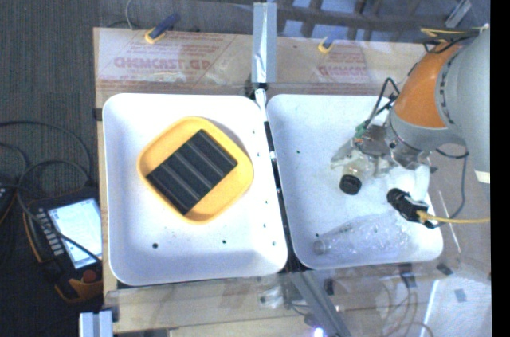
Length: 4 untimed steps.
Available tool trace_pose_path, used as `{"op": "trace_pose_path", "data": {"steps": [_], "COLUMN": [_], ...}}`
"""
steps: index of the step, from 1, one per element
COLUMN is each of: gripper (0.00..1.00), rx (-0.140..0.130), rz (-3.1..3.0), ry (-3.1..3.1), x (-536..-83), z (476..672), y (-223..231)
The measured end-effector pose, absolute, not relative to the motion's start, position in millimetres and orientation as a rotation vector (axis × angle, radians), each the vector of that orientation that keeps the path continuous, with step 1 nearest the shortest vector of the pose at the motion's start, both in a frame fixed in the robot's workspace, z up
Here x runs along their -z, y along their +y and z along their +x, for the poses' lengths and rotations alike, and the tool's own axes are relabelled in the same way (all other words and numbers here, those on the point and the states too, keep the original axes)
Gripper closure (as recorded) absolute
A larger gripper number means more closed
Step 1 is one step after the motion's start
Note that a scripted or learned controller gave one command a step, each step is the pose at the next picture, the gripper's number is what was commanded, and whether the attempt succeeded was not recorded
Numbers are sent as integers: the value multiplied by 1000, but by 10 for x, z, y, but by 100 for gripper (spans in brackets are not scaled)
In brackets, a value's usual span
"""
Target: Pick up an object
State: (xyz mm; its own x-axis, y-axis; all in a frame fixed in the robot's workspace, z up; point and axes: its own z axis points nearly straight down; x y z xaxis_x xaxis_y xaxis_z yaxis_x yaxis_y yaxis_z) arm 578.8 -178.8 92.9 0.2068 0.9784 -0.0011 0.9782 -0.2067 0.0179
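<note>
In the camera view, the grey arm with its orange band (pixel 418 100) reaches in from the right and bends down over the right-hand shallow white bin (pixel 303 192). The two-finger gripper (pixel 362 160) sits low in the upper middle of that bin, a cluster of dark and translucent parts with green wiring just above it. Whether it is released or clenched cannot be told from this angle, and nothing is seen to sit between its parts.

Just below the gripper, slightly to the image left, a small round black cap-like object (pixel 350 184) lies on the bin floor, very close to the gripper but, as far as the view shows, apart from it. Further below, near the bin's front wall, a clear crumpled plastic bottle (pixel 362 236) lies on its side. To the gripper's lower right, a black connector on a yellow cable (pixel 406 205) hangs over the bin's right part.

Well to the image left of the gripper, across the divider, the left-hand shallow white bin (pixel 127 248) holds one thing: a yellow rounded-square plastic tray with a black ribbed insert (pixel 195 170), turned diagonally and lying in the bin's upper middle.
</note>
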Motion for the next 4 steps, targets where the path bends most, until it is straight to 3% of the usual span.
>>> {"op": "trace_pose_path", "data": {"steps": [1,2,3,4], "gripper": [0,0,100,100], "rx": [-10,-10,-11,7], "rz": [2229,2229,2230,2340], "ry": [2185,2186,2190,2094], "x": [-931,-929,-1012,-1812], "z": [5630,5629,5630,6344], "y": [-1621,-1619,-1604,-1317]}}
